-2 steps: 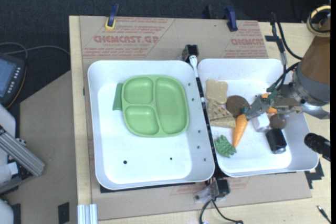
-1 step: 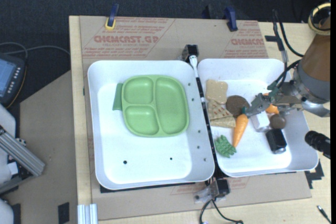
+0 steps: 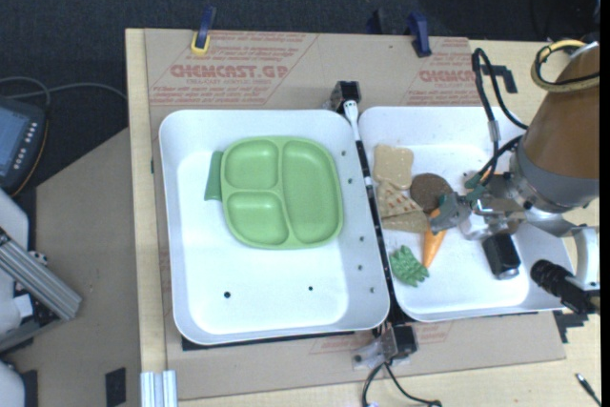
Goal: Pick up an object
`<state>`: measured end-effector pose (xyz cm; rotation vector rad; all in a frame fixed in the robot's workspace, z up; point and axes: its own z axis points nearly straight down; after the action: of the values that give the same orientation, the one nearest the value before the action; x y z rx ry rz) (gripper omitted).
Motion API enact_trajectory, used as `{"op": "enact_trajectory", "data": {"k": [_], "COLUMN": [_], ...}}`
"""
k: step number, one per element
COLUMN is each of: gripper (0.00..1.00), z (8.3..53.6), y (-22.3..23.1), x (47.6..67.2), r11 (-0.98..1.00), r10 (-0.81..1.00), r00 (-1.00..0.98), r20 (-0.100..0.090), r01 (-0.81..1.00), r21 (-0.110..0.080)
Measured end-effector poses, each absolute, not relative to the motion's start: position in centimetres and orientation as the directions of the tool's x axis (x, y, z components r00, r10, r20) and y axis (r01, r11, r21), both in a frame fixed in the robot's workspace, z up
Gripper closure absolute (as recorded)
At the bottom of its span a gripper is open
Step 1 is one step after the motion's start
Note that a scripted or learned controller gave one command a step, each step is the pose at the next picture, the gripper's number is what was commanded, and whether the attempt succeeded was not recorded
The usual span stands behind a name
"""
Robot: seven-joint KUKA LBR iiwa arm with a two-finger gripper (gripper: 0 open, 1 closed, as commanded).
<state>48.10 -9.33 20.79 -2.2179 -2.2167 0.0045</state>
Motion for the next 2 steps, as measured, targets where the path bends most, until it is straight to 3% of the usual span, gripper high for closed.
{"op": "enact_trajectory", "data": {"k": [1,2], "gripper": [0.0,0.0], "z": [14.5,9.2], "y": [-9.7,-9.1], "x": [48.3,47.6], "r11": [-0.001,-0.003], "r10": [1.0,1.0], "r00": [0.001,0.003], "r20": [0.002,0.001], "r01": [1.0,1.0], "r21": [-0.009,0.003]}}
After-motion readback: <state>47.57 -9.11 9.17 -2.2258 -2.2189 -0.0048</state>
